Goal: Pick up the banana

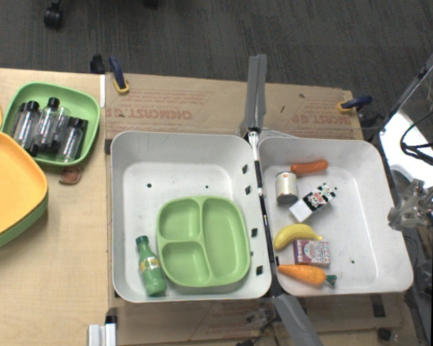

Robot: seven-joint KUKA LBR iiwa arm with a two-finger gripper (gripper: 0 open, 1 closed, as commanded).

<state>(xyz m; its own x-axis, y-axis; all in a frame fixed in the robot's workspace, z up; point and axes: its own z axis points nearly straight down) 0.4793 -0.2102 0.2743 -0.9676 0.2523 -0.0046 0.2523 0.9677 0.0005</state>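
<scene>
The yellow banana lies in the right bin, near its left wall and towards the front. It curves upward, with one tip at the bin's divider. A pink box touches its lower side, and a white block sits just behind it.
The right bin also holds a carrot, a small can, a black-and-white toy and an orange sausage. The left bin holds a green divided plate and a green bottle. A grey metal fitting stands beside the right bin's right wall.
</scene>
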